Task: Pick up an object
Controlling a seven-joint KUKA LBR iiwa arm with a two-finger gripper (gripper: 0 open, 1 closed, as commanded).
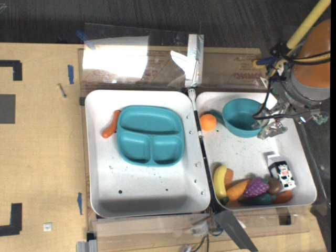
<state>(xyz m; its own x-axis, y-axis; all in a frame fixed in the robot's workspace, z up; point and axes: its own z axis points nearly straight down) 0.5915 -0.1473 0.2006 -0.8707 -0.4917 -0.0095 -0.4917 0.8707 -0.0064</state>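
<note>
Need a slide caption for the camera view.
Pincer above right white bin, beside round teal bowl; toy fruit heaped at bin's front.

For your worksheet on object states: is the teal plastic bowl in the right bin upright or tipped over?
Upright. The teal plastic bowl shows its round open mouth and hollow inside facing up in the right white bin.

bins (pixel 100 193): 2 | teal tray (pixel 151 135): 1 | teal bowl (pixel 241 118): 1 | orange ball (pixel 208 122): 1 | banana (pixel 220 181): 1 | grapes (pixel 256 186): 1 | carrot (pixel 111 125): 1

The arm (pixel 315 67) is cut off at the right edge.
</note>
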